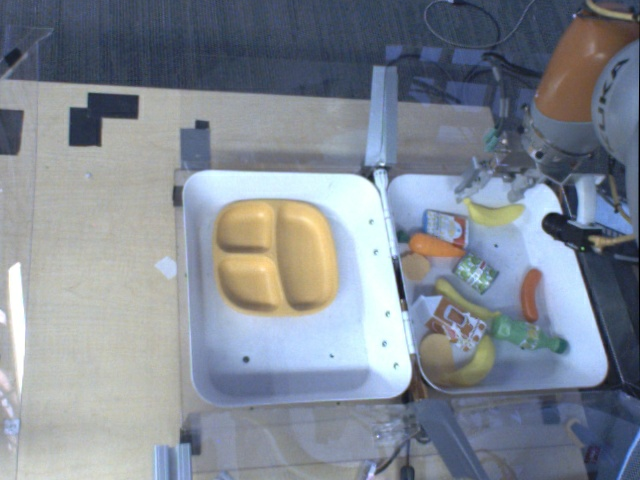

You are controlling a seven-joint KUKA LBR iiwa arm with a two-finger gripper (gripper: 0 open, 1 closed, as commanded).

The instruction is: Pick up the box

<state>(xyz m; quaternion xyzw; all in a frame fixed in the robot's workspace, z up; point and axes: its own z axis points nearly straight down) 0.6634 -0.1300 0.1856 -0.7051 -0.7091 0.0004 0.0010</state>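
Note:
A small red and white box point(446, 228) lies in the far left part of the right bin point(590, 363). Another orange and white carton point(455, 323) lies nearer the front, against a banana. My gripper point(497, 178) hangs over the bin's far edge, up and to the right of the red and white box, apart from it. Its fingers point(468, 185) are spread open with nothing between them. A yellow banana piece point(497, 213) lies just below the gripper.
The right bin also holds a carrot point(435, 246), a green can point(475, 273), a red sausage point(531, 295), a green bottle point(527, 335) and a banana point(468, 365). A yellow divided plate point(277, 255) sits in the left bin point(290, 378).

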